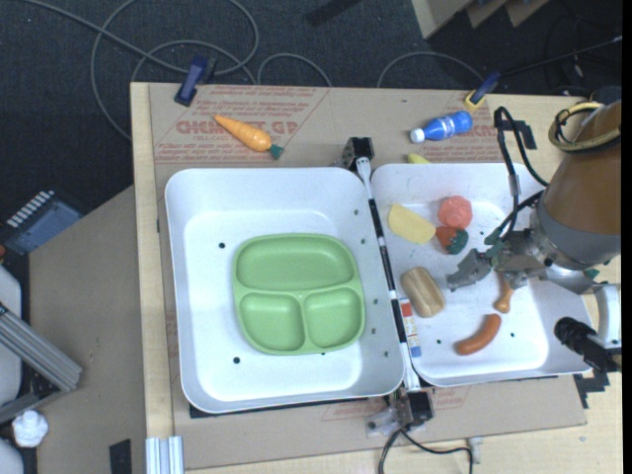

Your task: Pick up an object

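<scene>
The right bin (523, 363) holds several toy foods: a yellow piece (411, 223), a red strawberry with a green stem (454, 213), a tan bread roll (423, 291), a brown-orange sausage (478, 334) and a small orange piece (504, 296). My gripper (472, 270) hangs low over the middle of this bin and points left. It is just right of the bread roll and below the strawberry. The small orange piece lies close beside it under the wrist. Nothing shows as held.
The left bin (197, 225) carries a green divided plate (296, 292). On the bench behind the bins lie a toy carrot (247, 133), a blue and white bottle (444, 126) and a blue clip (193, 80). Black cables (509, 156) run along the arm.
</scene>
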Tool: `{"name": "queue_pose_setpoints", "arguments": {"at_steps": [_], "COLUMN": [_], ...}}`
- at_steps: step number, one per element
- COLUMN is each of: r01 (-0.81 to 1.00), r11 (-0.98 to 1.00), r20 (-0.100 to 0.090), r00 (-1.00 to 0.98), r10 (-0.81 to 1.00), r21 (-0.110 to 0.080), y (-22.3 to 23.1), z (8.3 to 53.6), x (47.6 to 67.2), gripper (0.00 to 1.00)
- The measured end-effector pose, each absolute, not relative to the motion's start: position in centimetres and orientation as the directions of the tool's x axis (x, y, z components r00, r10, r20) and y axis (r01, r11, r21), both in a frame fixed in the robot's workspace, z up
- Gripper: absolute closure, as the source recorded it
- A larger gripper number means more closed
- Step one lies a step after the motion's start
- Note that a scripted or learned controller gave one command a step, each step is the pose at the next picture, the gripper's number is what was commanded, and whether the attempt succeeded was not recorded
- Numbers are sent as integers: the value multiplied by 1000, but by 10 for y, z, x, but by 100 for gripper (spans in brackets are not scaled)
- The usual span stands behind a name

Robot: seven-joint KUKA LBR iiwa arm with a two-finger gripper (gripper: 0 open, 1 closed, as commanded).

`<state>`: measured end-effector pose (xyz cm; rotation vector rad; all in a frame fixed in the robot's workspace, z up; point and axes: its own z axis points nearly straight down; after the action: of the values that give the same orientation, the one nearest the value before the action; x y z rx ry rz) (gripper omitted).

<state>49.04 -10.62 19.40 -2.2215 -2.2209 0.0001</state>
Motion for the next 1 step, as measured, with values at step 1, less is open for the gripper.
{"name": "queue_pose_setpoints", "arguments": {"at_steps": [1], "r01": [1000], "r11": [-1], "r20": [0], "r00": [1], "r10": [1000], "r21": [-2], "y": [-185], "z": [85], "x": [522], "gripper": [0]}}
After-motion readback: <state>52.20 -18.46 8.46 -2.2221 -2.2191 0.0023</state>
